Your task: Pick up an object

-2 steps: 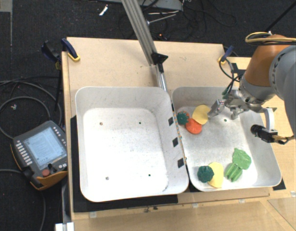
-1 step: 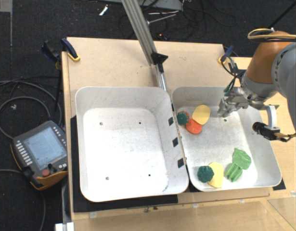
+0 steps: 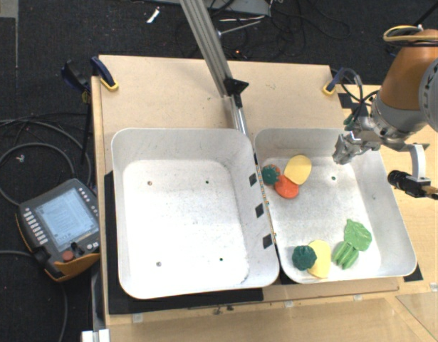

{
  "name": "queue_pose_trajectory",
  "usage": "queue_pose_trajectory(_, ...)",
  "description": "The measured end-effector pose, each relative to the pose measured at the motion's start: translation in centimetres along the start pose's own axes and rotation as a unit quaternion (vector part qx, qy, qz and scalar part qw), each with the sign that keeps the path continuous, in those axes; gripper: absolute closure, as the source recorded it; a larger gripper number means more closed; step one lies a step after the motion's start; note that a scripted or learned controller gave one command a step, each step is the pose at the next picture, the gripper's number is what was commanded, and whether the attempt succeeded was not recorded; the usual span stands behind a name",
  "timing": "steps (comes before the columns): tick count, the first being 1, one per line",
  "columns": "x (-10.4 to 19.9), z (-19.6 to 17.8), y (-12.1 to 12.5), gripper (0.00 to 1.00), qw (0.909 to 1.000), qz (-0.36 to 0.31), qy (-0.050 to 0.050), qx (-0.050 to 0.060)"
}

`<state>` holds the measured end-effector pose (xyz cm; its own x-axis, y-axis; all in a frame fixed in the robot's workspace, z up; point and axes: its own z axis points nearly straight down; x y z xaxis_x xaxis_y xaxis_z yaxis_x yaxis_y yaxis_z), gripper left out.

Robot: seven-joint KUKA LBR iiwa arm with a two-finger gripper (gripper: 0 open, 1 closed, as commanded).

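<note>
Gripper over far edge of right bin, finger state cannot tell; yellow object just left of it, touching orange object; green pieces near-right.

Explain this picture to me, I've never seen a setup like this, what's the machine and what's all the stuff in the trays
This is one photo from a fixed camera above a wooden bench, looking down at a slant. The machine on the right is a robot arm, grey and orange, with a gripper at its tip for picking things up. It hangs over the right bin, near the far edge. That bin holds small toy-like items: a yellow piece, an orange piece, a green piece and a few more near the front. The left bin sits beside it. The grey box on the floor is a handheld controller.
</note>
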<state>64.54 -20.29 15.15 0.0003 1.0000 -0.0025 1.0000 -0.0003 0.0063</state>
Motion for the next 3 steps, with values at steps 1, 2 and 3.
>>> queue_pose_trajectory(1, 0.1, -4.4, 0.6, 1.00, 1.0000, -0.001, 0.000, 0.000)
queue_pose_trajectory(2, 0.7, -9.0, 0.7, 1.00, 1.0000, -0.002, 0.000, -0.001)
queue_pose_trajectory(3, 6.0, -10.0, 0.9, 1.00, 1.0000, -0.004, 0.002, 0.002)
